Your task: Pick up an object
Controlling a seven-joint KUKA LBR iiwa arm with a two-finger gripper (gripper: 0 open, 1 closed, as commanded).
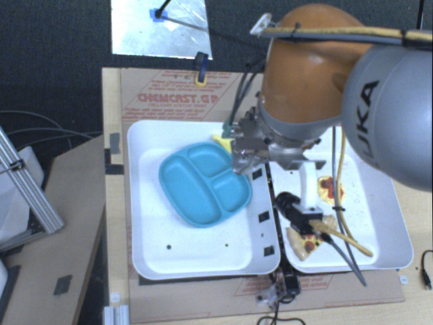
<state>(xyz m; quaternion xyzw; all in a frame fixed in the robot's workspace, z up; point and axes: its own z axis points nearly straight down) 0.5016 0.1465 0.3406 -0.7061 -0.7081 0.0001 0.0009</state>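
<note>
Progress: judged early. Nothing seen lifted clear of either bin, and nothing seen carried by the end effector (242,161). Grasp and lift both outstanding.

Grey arm (304,73) with orange band: extended in from the right, hanging over the divide between the two bins. End effector low, at the upper right edge of the blue divided tray (199,188); contact with it not determinable. Spread or pressed together: cannot tell, too small and shadowed to read.

Left bin (145,249): white, shallow, resting on a printed cardboard sheet (169,93) on the desk (81,181). Contains the blue divided tray, lying flat and set at an angle across the middle of the bin floor, compartments bare. Also contains a small yellow item (221,141) just beyond the tray's upper right corner, partly hidden by the end effector and not identifiable.

Right bin (385,208): white, shallow, alongside the left bin. Contains pale wooden sticks (348,241) lying aslant near the front, a toy pizza slice (302,242) just beside their left end, and further back a small red-and-yellow item (330,189), too blurred to name.

Likely target, judged by nearness alone: blue divided tray or yellow item, both in the left bin. Remaining: closing on one, then raising it clear of the bin wall. Risk noted: a wide flat tray gripped by its edge, liable to tilt or slip.
</note>
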